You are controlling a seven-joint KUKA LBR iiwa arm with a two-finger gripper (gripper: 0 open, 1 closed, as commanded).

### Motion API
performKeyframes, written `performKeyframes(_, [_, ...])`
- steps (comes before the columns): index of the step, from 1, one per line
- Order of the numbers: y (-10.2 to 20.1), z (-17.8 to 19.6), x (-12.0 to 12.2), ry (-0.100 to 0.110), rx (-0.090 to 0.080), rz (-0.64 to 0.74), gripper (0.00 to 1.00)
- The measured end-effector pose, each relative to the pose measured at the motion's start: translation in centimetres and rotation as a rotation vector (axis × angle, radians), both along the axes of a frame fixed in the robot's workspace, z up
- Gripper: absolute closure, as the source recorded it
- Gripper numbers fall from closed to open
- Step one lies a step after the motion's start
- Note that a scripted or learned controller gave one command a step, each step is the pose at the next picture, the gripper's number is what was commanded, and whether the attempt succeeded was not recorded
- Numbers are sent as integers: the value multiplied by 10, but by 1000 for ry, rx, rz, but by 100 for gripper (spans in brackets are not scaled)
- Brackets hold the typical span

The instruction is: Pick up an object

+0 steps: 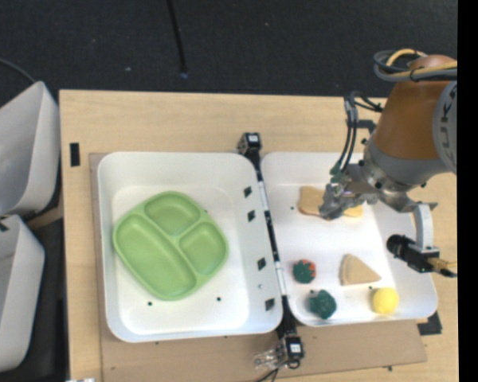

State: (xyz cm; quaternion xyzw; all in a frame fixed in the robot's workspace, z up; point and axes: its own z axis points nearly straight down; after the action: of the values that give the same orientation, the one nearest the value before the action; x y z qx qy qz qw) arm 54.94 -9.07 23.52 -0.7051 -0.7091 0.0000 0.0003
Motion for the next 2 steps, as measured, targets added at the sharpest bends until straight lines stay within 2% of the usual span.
performKeyframes(1, [47, -6, -18, 2, 0, 0, 100])
performKeyframes(2, [110, -4, -29, 1, 1, 3, 100])
